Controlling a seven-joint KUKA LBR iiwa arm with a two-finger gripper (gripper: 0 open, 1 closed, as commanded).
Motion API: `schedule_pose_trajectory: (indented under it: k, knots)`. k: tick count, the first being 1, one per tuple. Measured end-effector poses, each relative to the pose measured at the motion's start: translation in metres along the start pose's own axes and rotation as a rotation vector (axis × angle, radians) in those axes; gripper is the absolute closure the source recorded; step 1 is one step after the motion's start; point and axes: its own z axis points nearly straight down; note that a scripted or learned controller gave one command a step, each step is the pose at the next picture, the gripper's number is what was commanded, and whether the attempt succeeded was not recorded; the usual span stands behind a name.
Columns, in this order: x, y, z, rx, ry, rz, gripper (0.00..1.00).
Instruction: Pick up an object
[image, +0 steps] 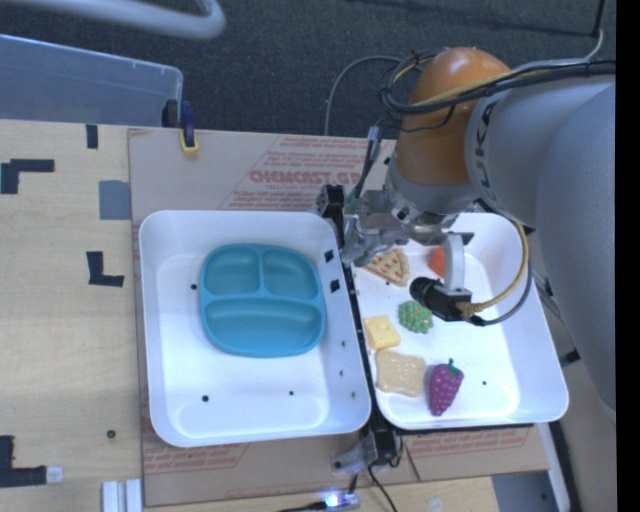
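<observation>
Pincer (385, 243) low over the flat tan waffle-patterned cracker (388, 266) at the right white bin's (500, 405) far-left corner; its grip state I cannot tell. Risk: crowding the bin wall, it skids off that thin piece.

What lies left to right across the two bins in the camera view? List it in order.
Blue divided plate → yellow cheese square → green broccoli piece → purple grape bunch. The waffle, toast and gripper overlap these in order, so I leave them out.
</observation>
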Motion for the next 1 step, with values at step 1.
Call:
schedule_pose_trajectory:
  k: [1]
  knots:
    - [0.0536, -0.0059, -0.0070, 0.000, 0.000, 0.000, 1.00]
